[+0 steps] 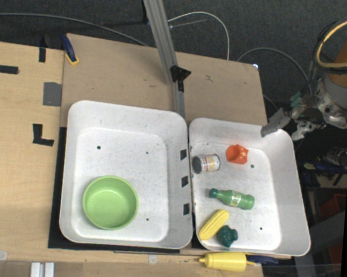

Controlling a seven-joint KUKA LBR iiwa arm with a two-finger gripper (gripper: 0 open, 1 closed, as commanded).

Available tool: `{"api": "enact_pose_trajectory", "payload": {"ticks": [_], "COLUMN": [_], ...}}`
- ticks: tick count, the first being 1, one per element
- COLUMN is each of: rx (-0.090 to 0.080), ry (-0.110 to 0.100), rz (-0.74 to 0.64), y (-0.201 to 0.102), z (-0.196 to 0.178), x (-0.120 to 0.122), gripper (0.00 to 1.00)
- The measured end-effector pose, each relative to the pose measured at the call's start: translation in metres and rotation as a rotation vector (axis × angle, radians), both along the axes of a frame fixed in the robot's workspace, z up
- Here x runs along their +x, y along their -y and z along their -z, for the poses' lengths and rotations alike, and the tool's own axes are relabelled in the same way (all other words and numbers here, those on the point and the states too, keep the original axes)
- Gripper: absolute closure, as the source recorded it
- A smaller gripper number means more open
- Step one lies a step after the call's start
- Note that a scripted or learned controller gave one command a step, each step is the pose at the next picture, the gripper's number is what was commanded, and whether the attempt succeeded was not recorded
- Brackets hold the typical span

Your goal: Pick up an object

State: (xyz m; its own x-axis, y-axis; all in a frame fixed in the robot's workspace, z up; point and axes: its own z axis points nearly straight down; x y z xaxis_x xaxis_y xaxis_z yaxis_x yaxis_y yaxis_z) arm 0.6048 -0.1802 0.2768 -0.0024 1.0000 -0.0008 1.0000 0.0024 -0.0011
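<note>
Well below and left of the claw (281, 124), a yellow plastic bottle (225, 261) lies on the surface just outside the right white bin (295, 230). Inside that bin, nearer the claw, come a dark green lump (227, 236), yellow corn cob (213, 223), green bottle (233, 198), small silver can (207, 164) and orange cup (237, 154). A lime bowl (110, 202) sits far left. I cannot tell the claw's state; it hangs at the bin's upper right corner.

Arm at upper right of frame, grey with orange band near the top edge. Wrist angled down-left; tool (279, 122) at right-centre, grey tip pointing left and down. Nothing seen between its tips.
</note>
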Motion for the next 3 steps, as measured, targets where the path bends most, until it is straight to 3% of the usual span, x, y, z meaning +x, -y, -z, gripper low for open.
{"api": "enact_pose_trajectory", "payload": {"ticks": [1, 3], "rx": [0.0, 0.0], "ry": [0.0, -0.004], "rz": [0.0, 0.0], "y": [0.0, -0.007], "z": [0.0, 0.091], "x": [0.0, 0.008], "gripper": [0.0, 0.0]}}
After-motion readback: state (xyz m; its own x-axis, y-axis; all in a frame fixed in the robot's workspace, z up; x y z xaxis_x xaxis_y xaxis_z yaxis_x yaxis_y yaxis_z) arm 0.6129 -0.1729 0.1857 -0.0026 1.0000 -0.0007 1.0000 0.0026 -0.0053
